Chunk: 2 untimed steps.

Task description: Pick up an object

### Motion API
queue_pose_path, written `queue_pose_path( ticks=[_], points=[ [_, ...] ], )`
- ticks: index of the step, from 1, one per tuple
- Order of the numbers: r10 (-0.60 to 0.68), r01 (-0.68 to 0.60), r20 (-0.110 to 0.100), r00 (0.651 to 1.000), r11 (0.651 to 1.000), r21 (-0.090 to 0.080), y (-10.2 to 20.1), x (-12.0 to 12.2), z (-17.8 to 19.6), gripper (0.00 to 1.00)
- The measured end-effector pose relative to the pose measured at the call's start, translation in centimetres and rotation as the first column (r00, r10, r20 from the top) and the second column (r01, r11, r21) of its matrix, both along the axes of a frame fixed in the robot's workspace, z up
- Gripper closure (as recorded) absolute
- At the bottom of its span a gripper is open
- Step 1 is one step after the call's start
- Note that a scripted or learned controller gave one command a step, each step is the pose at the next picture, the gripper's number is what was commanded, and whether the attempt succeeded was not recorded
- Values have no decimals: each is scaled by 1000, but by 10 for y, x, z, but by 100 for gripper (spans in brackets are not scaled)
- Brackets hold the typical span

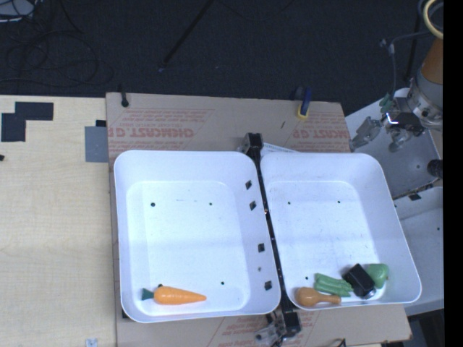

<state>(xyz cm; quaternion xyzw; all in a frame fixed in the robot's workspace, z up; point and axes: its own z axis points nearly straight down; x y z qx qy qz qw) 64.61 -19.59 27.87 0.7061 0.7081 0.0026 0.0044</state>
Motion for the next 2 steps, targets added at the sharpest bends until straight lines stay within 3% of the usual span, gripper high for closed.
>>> queue_pose_path(
  ticks=[1, 2],
  points=[
    [2, -2, -11, 1000, 1000, 1, 0, -2, 2, 100],
    [-2, 2, -7, 1000, 1000, 1, -18, -11, 42, 100]
  ],
)
